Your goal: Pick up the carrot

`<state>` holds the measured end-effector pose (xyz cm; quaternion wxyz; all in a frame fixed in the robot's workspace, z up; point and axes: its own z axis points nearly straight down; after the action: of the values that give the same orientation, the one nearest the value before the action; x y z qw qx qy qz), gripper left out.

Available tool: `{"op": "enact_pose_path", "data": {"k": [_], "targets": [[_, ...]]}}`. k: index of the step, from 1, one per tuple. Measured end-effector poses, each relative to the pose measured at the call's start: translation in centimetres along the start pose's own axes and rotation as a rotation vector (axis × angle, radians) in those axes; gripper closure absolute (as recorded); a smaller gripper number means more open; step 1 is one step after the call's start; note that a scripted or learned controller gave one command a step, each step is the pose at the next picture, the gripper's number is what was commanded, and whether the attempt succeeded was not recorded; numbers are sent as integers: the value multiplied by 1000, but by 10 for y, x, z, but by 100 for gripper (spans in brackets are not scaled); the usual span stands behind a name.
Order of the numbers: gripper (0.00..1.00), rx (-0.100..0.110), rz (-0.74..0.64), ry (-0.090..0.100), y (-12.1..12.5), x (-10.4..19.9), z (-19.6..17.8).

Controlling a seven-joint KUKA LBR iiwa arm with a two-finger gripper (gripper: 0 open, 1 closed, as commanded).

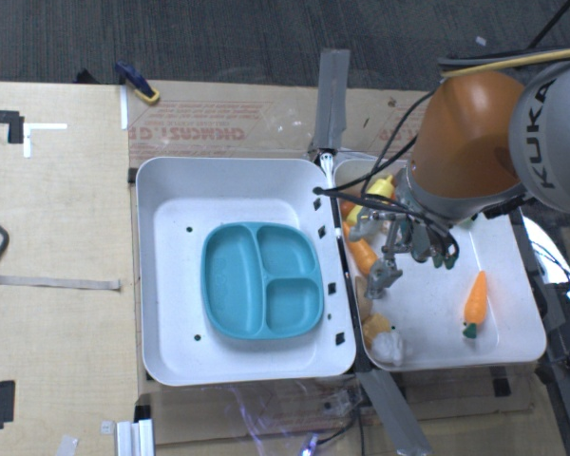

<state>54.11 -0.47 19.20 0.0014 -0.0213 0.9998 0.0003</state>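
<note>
While the carrot (pixel 475 299) lies loose in the right bin (pixel 513 345), well apart from the gripper (pixel 391 264), I cannot tell how that hand stands; a blue tray (pixel 263 280) sits in the left bin (pixel 161 283).

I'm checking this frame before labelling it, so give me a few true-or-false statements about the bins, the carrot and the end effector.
1. The carrot lies in the right bin. True.
2. The blue divided tray sits in the right bin. False: it is in the left bin.
3. The end effector holds the carrot. False: the carrot lies apart from it, on the bin floor.
4. The blue divided tray has three compartments. True.
</note>
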Motion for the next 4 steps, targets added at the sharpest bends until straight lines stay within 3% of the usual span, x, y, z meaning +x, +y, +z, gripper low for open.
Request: {"op": "enact_pose_path", "data": {"k": [1, 2, 3, 4], "targets": [[0, 1, 1, 0, 0, 0, 0], [0, 1, 83, -3, -70, 2, -1], [0, 0, 99, -1, -6, -12, 0], [0, 0, 2, 1, -92, -34, 82]]}}
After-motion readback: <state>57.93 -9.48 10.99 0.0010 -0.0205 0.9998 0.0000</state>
